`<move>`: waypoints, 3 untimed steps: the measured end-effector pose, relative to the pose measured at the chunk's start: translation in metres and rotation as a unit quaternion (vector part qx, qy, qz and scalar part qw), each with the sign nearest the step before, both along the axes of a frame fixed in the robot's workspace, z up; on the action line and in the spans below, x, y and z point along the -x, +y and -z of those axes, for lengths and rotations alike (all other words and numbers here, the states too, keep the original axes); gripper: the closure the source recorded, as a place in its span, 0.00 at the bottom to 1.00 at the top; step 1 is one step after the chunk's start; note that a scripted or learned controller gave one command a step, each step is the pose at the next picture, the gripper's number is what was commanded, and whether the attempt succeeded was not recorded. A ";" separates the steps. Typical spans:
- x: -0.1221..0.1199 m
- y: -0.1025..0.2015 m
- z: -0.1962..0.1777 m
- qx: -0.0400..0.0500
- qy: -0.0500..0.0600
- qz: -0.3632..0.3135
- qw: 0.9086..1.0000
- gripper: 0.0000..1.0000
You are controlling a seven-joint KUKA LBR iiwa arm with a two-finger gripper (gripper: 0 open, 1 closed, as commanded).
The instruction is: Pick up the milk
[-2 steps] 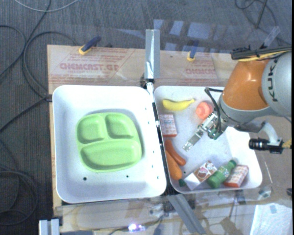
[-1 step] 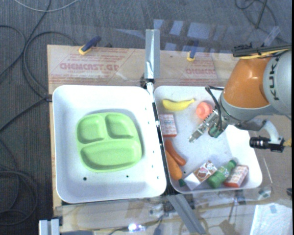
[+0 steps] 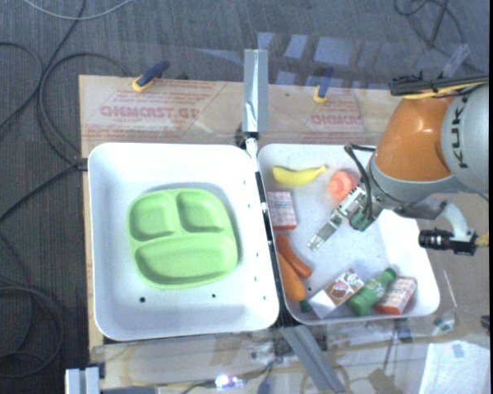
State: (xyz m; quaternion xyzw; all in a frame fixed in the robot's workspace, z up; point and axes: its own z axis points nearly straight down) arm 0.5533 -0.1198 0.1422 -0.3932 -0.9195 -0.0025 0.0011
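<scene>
The gripper (image 3: 322, 238) hangs over the middle of the right bin (image 3: 419, 257), pointing down and to the left of the view. Its two slim fingers (image 3: 319, 240) lie close together with only a narrow gap at the tips, and nothing is seen between them. The tips stand above bare bin floor; contact with the floor cannot be judged.

The milk carton (image 3: 343, 289) lies near the front edge of the right bin, below and slightly right of the fingertips and clearly apart from them. It is small, white with brown and red panels; its print is too small to read. A green bottle (image 3: 371, 292) lies just beside it, and a red-and-white box (image 3: 397, 295) lies next to the bottle.

Other items in the right bin:
- a banana (image 3: 297, 173) at the back;
- an orange-red round item (image 3: 340, 185) beside the banana;
- a red-and-white packet (image 3: 281, 209) by the left wall, label unreadable;
- a carrot (image 3: 292, 266) along the left wall.

The left bin (image 3: 107, 253) holds a green divided tray (image 3: 183, 236).

Readable writing: faint red lettering on the board behind the bins, not fully legible; partial letters "KU" on the arm (image 3: 431, 150).
</scene>
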 end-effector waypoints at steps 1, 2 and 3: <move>-0.038 -0.007 -0.034 0.003 0.001 0.169 0.986 0.00; 0.044 -0.008 0.049 0.003 -0.001 0.221 0.975 0.00; -0.014 -0.037 0.004 0.004 0.001 0.262 0.965 0.00</move>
